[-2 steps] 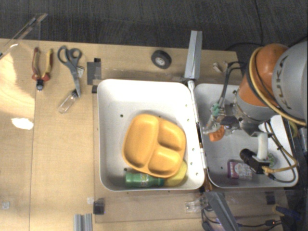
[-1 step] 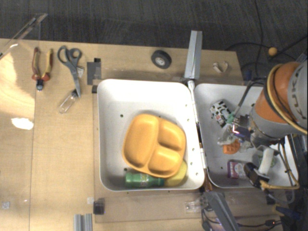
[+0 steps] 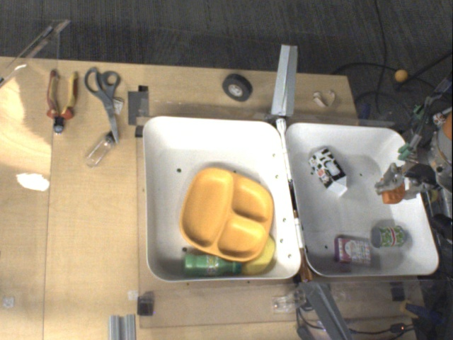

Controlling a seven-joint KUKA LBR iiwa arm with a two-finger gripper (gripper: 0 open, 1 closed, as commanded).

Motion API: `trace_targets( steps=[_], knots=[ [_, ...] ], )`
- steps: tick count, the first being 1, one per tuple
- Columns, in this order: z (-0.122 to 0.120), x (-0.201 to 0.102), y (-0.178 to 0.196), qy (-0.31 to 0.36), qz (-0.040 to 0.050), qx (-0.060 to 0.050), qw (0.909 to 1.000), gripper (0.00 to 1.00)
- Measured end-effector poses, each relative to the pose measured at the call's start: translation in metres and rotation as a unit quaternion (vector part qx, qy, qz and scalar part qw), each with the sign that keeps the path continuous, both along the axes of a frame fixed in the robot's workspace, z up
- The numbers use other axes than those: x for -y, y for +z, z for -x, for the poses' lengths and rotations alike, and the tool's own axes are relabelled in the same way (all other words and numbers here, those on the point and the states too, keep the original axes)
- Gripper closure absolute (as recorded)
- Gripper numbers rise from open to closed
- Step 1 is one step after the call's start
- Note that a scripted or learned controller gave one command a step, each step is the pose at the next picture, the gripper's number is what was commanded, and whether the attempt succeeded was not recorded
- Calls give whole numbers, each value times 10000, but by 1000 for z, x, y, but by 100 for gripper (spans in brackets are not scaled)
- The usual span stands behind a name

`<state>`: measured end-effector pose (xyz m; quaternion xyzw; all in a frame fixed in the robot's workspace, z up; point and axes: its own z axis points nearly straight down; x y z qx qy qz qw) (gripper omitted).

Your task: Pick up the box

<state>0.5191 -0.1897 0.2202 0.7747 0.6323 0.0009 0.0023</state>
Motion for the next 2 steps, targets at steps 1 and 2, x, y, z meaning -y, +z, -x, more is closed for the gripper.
trace_targets(
  steps=[1,2],
  knots=[
    [9,-64,0,-1342,-11,-12,9910,100],
    [31,-63,-26,-1657,-14,-8,9862,100]
  ],
)
